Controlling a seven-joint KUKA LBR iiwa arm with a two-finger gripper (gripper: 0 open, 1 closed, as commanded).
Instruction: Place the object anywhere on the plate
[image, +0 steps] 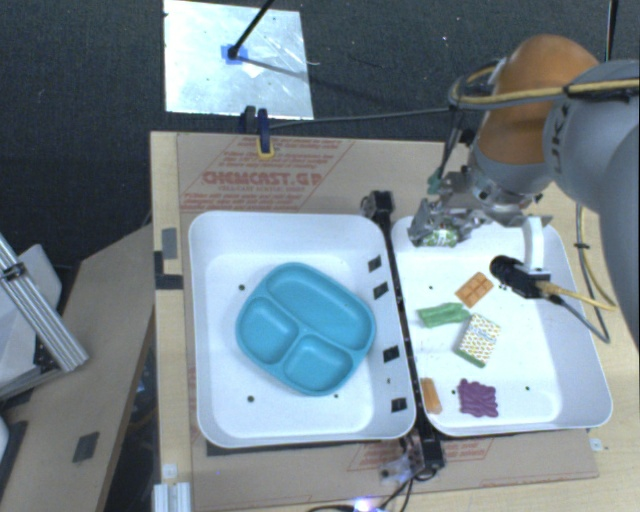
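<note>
The blue divided plate (303, 327) lies in the middle of the left bin (215, 250). My gripper (437, 228) hangs low over the back left corner of the right bin (580, 380), well to the right of the plate. A small green and white object (437, 238) sits between its fingertips, and the fingers are shut on it. I cannot tell whether the object is lifted or resting on the bin floor.
The right bin holds an orange waffle-like piece (474, 290), a green piece (443, 315), a patterned block (479, 340), a purple grape bunch (478, 398) and a small orange piece (430, 394) by the divider. Black clips line the ridge between the bins (393, 320).
</note>
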